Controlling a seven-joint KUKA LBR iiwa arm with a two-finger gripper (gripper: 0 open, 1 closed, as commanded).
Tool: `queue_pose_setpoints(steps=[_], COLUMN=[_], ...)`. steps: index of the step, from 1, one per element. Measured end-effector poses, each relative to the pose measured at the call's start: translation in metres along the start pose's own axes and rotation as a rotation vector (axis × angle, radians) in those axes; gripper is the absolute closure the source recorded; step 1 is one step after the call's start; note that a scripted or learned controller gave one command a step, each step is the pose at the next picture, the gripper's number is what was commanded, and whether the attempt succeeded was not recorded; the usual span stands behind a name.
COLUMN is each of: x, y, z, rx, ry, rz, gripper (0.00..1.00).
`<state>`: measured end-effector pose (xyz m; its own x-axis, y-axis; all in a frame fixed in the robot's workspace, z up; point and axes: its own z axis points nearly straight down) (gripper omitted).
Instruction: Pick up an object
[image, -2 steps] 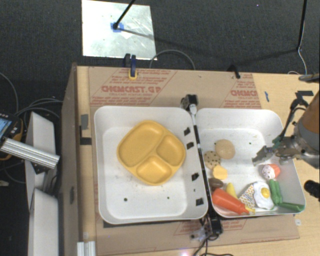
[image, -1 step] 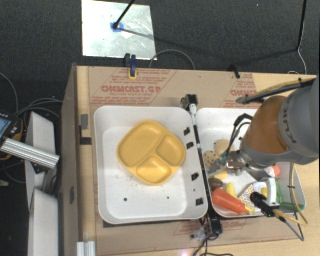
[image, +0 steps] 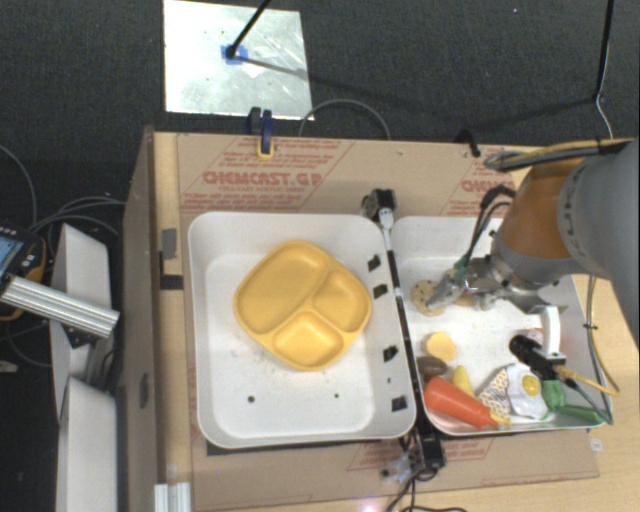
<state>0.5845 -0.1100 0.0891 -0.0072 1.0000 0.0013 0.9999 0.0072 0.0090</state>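
the two-finger gripper (image: 447, 289), fingers apart, hangs just beside the round tan speckled cookie (image: 427, 297), holding nothing.

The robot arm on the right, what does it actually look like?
The arm is a thick, rounded grey tube with an orange band above the wrist. It narrows to a small metallic gripper. A thin dark cable loops beside the orange part.
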Motion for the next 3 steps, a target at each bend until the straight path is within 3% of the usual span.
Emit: queue_pose_setpoints(steps=[1,2,3], x=[0.017,0.006,0.006], y=[0.076,0.065,0.068], z=[0.002,0.002,-0.012], rx=[-0.005,0.000,-0.008], ry=[-0.003,-0.001,-0.004], rz=[-0.002,0.006,0.000], gripper=[0.00,0.00,1.00])
